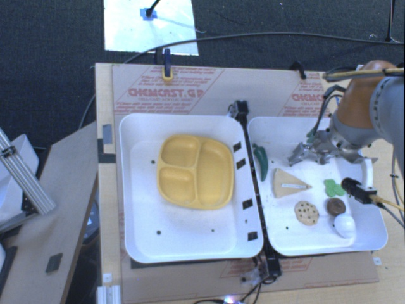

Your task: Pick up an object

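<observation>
My gripper hangs over the upper middle of the right bin, pointing left, open with nothing between its fingers. Just below it lies a pale yellow cheese wedge. A dark green pepper rests left of the gripper, against the bin's left wall. Further toward the front are a chocolate-chip cookie, a small green leafy piece, a brown round piece and a white egg.
The left bin holds a yellow divided plate. A black divider with clips runs between the bins. The arm's orange band and grey wrist stand over the right bin's far right corner.
</observation>
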`<state>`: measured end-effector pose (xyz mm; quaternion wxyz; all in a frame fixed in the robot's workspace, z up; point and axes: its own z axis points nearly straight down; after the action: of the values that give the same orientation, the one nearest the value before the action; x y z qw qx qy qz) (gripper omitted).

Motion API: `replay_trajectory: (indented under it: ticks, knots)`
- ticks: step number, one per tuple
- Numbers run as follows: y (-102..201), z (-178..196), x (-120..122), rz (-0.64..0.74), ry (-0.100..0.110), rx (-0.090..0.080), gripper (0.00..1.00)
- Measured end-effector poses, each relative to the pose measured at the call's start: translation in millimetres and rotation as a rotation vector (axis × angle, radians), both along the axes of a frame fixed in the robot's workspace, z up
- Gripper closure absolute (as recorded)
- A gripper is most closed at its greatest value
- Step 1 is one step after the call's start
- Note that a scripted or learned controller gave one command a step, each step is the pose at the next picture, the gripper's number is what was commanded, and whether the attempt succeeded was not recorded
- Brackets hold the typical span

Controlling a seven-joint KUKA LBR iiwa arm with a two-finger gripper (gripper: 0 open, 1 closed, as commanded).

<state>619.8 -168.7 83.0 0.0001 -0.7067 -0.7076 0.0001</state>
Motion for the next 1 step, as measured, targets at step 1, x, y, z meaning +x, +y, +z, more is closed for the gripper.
replay_trajectory:
  ticks: [1]
  knots:
    - [-0.4,13.3,1.6,0.000,-0.006,-0.002,1.00]
